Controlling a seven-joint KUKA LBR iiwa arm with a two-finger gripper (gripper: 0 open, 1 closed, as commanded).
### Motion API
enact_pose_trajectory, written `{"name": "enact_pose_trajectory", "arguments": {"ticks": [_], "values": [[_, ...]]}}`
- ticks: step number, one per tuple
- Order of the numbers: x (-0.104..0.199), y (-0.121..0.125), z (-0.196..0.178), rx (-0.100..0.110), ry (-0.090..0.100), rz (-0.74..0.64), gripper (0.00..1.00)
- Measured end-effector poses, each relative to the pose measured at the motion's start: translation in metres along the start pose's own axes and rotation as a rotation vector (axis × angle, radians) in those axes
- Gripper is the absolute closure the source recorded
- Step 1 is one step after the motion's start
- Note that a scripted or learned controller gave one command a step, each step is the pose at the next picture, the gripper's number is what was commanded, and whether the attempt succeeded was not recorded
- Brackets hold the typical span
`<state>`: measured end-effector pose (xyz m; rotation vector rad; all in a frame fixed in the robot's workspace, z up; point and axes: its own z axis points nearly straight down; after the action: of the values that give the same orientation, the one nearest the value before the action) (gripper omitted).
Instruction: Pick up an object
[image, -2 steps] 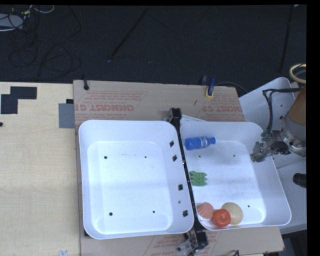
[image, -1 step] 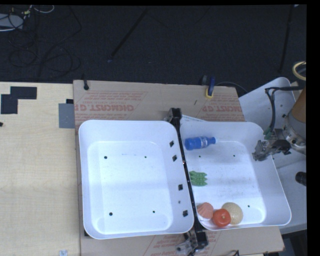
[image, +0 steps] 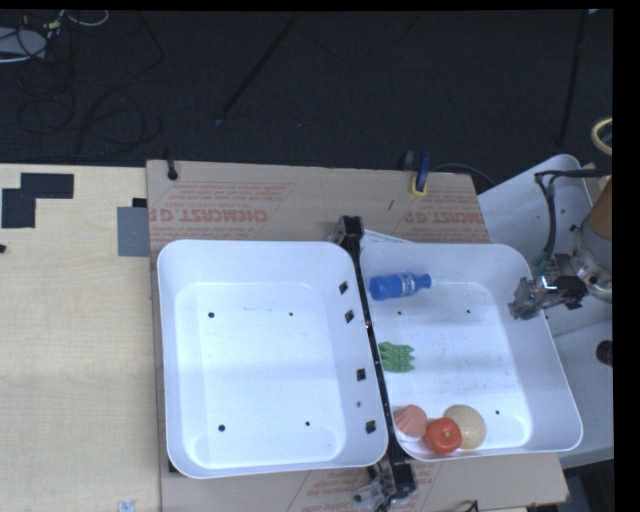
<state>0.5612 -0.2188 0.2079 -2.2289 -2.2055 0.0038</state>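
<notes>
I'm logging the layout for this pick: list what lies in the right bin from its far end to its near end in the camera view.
Blue bottle → green object → the cluster at the near edge: pink object, red ball, tan ball, too close together to rank. The gripper sits at the bin's right rim.

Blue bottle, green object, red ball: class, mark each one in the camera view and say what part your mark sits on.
blue bottle (image: 398, 286), camera view, middle of its body.
green object (image: 395, 357), camera view, its centre.
red ball (image: 443, 435), camera view, top of its rounded surface.
</notes>
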Motion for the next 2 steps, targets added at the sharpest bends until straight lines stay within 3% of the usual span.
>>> {"name": "enact_pose_trajectory", "arguments": {"ticks": [2], "values": [[-0.0037,-0.001,-0.0193,0.001,0.001,0.004,1.0]]}}
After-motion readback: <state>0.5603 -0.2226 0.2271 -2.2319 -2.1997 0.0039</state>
